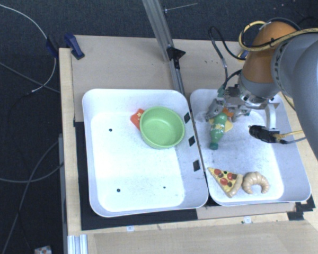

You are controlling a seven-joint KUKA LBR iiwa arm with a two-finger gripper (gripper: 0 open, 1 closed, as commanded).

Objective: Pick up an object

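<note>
- Camera view: the table [122,62], a tan board, fills most of the frame, with dark floor and loose cables along the left and top.
- The grey arm [302,62] enters from the upper right, its orange band [265,52] just above the wrist.
- The left bin [100,157], white and shallow, sits at the centre-left of the frame.
- The right bin [286,189] lies beside it, the two touching along their inner edges at mid-frame.
- A metal rail [159,25] runs at a slant from the top centre down to the seam between the bins.
- A green bowl [161,127] stands upright in the upper right part of the left bin, with a small orange-red piece [136,117] touching its left rim.
- The pincer [226,108] is low over the upper left part of the right bin, at the top of the bottle; whether it is open or closed I cannot tell.
- A green bottle [218,131] lies in the right bin just below the pincer, its cap end pointing to the lower left.
- A pizza slice toy [225,180] lies at the lower left of the right bin.
- A croissant toy [255,182] lies just right of the slice, near it but apart.
</note>
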